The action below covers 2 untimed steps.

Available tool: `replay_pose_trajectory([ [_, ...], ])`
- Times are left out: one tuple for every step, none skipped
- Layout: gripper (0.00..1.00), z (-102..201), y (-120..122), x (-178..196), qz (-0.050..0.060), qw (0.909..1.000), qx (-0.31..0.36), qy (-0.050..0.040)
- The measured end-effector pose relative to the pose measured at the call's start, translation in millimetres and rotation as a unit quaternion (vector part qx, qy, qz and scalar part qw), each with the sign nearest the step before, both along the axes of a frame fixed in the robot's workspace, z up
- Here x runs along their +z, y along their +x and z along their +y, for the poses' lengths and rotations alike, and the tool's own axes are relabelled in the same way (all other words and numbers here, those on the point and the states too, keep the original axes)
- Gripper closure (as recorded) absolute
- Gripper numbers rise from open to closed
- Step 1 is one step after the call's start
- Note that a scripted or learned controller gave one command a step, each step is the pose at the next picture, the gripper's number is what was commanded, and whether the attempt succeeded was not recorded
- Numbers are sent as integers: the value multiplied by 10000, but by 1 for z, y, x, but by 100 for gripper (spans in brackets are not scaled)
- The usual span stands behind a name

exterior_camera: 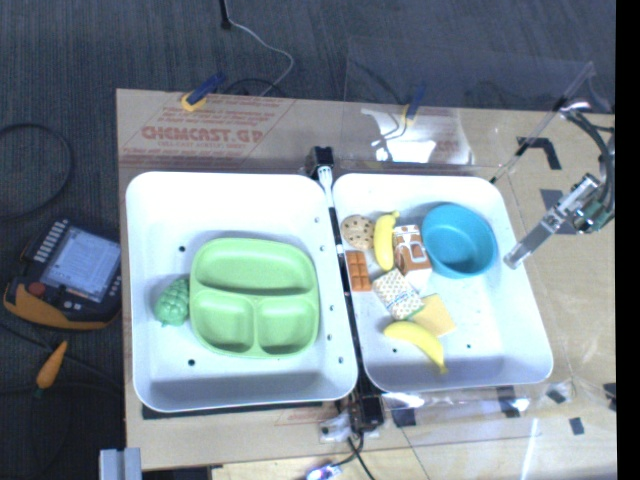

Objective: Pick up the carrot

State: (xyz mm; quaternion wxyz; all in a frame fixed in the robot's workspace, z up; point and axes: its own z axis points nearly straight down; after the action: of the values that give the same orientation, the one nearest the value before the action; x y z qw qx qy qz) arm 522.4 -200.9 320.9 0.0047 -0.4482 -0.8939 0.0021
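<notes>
The right bin (520, 343) holds toy food: a cookie (357, 231), an upright banana (384, 242), a small brown and white box (409, 248), a blue bowl (459, 239), a checkered box (397, 293), an orange wedge (436, 316) and a second banana (420, 340). A short orange-brown striped piece (357, 269) lies against this bin's left wall; I cannot tell if it is the carrot. My gripper (518, 255) reaches in from the right as a slim grey shape. Its tip hangs over the bin's right rim, beside the bowl and apart from all the food.
The left bin (150, 208) holds a green divided plate (256, 296) and a green knobbly toy (172, 303) next to it. A pendant (72, 273) and an orange tapered item (50, 364) lie on the floor left of the bench. Cables and clips sit at the back.
</notes>
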Motion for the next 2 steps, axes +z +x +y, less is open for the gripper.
replay_pose_trajectory([
  [0, -13, -20, 221, -133, 9999, 38, -44],
  [100, -14, -19, 226, -93, 9999, 36, -46],
])
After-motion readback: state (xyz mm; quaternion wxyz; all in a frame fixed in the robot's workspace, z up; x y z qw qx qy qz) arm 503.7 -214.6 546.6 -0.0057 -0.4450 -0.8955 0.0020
